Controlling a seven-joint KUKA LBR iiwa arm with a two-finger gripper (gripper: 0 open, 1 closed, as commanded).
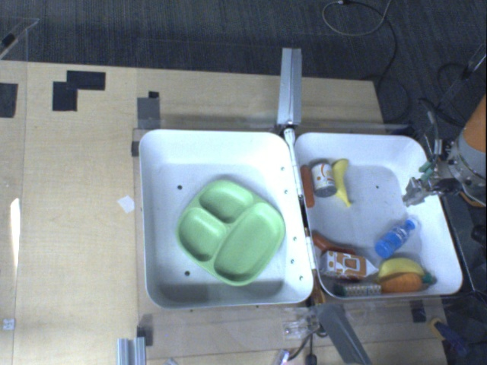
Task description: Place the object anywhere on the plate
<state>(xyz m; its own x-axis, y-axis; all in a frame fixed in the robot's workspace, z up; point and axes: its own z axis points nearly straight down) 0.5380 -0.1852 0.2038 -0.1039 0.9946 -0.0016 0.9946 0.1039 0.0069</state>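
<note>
Where arm enters from right, gripper (418,185) hangs over right bin (380,154) near its right wall; finger spread cannot be told at this size, nothing seen between them. Blue bottle (396,239) lies just below gripper, tilted. Lemon (401,267) and orange (401,283) sit at bin's near right corner, carton (344,265) beside them. Can (324,179) and banana (342,181) touching near left wall. Green divided plate (232,230) lies in left bin (163,204), well apart.

Even overhead light, soft shadows inside both white bins (152,204), mild glare on them, slightly soft focus throughout.
</note>
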